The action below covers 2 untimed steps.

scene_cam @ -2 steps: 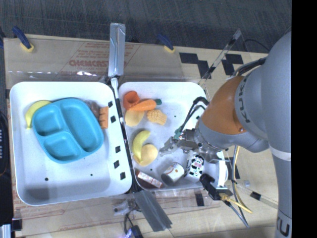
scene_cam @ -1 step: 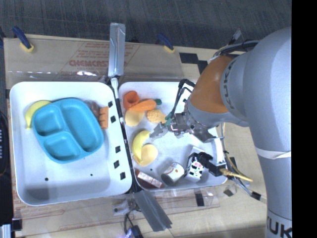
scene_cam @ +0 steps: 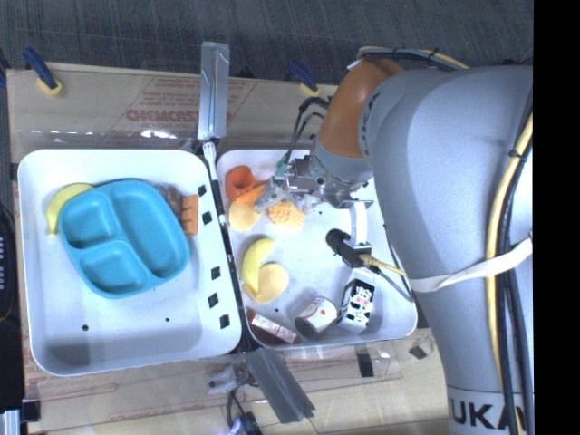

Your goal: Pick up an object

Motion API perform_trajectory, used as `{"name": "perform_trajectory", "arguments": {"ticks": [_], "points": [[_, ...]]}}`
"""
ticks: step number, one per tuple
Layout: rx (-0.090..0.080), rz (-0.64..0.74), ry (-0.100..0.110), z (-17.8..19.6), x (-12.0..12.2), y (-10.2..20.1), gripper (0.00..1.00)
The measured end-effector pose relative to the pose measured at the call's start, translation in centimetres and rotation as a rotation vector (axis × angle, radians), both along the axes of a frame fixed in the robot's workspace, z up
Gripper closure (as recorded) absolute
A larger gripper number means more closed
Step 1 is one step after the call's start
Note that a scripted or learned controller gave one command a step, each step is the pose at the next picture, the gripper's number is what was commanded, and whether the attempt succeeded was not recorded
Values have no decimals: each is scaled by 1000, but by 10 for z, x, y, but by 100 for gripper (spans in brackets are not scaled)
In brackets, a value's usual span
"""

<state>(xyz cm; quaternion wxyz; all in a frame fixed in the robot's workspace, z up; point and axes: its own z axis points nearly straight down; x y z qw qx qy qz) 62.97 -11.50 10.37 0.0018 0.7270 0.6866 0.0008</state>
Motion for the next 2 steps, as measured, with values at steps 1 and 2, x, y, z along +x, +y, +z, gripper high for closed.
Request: {"name": "perform_trajectory", "arguments": {"ticks": [1, 2], "points": [[3, 27, 8, -12, -32, 7, 0], [4, 34, 10, -3, -32, 8, 100]]}}
